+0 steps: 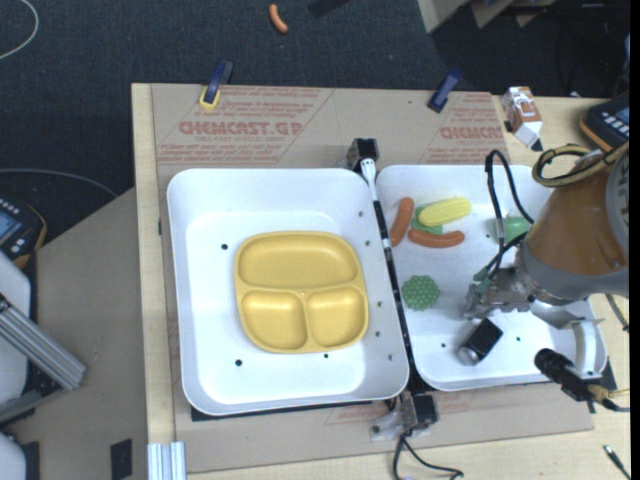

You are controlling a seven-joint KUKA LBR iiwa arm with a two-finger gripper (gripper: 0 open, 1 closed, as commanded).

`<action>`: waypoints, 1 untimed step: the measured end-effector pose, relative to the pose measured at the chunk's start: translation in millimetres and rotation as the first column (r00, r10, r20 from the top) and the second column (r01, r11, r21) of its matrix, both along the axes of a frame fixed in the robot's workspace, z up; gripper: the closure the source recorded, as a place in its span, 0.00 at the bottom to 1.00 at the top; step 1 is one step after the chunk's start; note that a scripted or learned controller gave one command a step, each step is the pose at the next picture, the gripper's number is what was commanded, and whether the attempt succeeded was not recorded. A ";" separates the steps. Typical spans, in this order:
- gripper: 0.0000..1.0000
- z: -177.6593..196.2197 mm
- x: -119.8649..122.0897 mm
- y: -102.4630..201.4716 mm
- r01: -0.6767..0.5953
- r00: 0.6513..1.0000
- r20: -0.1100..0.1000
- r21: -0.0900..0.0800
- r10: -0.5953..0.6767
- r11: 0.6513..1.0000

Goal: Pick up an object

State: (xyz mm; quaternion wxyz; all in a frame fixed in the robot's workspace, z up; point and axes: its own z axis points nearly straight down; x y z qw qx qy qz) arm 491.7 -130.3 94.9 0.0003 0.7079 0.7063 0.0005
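Right bin (440, 373), contents: green broccoli piece (420, 291) at 9 o'clock, lying free on the bin floor. Corn cob (444, 211) at 12 o'clock, with one orange sausage (437, 237) just below it and a second sausage (401, 220) to its 9 o'clock, near the bin's left wall. Small green piece (513, 228) at 2 o'clock, partly behind a black cable.

Gripper (484, 300): hangs low over the bin's middle, to the broccoli's 3 o'clock and apart from it; whether clenched or released, I cannot tell. Nothing is seen held.

Left bin (190, 268): one yellow three-compartment tray (300, 290), central, lying flat.
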 end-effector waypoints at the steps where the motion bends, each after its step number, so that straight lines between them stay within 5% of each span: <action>1: 1.00 62.3 -3.1 -2.9 -0.003 1.000 0.006 -0.003 0.003 1.000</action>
